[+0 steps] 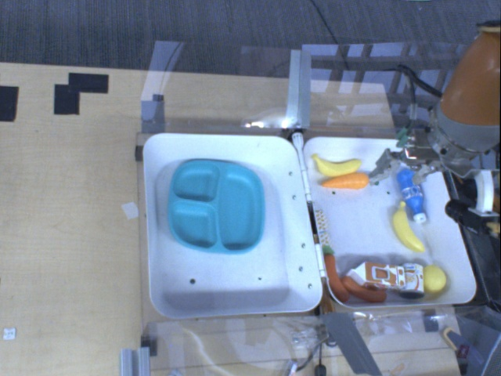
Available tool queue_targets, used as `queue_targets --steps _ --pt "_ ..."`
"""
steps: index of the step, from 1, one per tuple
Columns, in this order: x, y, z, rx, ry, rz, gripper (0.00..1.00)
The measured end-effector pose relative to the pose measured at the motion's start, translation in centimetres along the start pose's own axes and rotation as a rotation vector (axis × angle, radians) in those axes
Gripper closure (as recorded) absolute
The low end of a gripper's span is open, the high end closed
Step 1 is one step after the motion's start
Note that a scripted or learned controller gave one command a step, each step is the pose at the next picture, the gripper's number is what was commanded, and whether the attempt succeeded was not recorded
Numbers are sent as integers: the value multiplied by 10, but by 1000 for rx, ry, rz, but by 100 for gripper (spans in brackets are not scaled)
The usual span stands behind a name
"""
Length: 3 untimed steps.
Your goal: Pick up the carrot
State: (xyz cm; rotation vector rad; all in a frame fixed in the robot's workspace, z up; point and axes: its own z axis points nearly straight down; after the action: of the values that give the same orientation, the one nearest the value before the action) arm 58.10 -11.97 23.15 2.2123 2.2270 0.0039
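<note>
Task status: not yet done. The carrot (345,182) lies flat on the floor of the right bin (368,233), near its far left corner; nothing lifts it.
Carrot neighbours: a small banana (337,164) sits just behind it, nearly touching. The left bin (160,280) holds a blue tray (217,205).
Remaining: judged from this view, the whole pick is left — close in on the carrot, grasp, lift.
Gripper: gripper (401,161) hangs over the far right part of the right bin, to the right of the carrot and apart from it. Whether the claw is open or closed cannot be told; the metal parts blur together.
Holding: nothing seen in its grasp.
Arm pose: orange band (473,77) at the right edge, wrist angled down and left into the bin.
Nearby clutter: blue bottle (410,196) just below the gripper, second banana (408,231) below that.
Risk (judgement): the small banana crowds the carrot's far side.
</note>
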Motion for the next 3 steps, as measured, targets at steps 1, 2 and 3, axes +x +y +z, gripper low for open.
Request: queue_targets --steps 1,2,3 --pt "27 89 70 0 -1 -9 0" --pt "8 60 130 -6 0 -27 0" --pt "3 80 138 49 7 251 0"
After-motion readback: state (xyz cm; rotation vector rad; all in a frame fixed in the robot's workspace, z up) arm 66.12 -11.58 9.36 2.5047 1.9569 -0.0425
